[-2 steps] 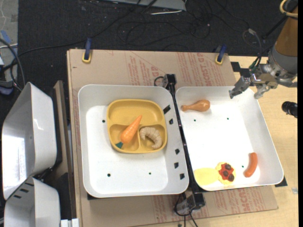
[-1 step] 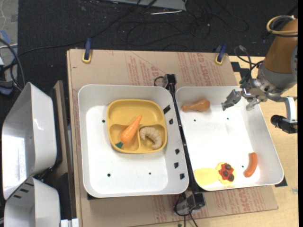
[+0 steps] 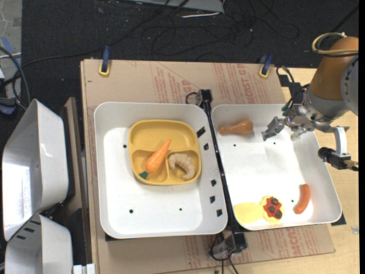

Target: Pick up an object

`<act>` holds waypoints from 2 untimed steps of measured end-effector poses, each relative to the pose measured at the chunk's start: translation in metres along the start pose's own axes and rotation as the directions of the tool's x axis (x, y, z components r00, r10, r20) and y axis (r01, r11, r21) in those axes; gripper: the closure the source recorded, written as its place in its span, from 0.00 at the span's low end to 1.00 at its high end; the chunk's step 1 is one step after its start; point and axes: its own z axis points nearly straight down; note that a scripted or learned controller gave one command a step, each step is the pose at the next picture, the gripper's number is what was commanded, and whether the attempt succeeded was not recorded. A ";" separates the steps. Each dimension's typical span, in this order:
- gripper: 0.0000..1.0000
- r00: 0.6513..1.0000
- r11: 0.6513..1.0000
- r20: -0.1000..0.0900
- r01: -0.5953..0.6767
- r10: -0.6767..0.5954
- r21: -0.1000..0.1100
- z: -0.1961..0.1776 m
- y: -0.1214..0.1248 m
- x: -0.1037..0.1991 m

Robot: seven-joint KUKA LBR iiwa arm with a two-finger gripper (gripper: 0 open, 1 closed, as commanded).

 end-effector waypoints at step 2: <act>1.00 1.000 1.000 0.001 0.002 -0.002 -0.007 0.024 0.001 0.001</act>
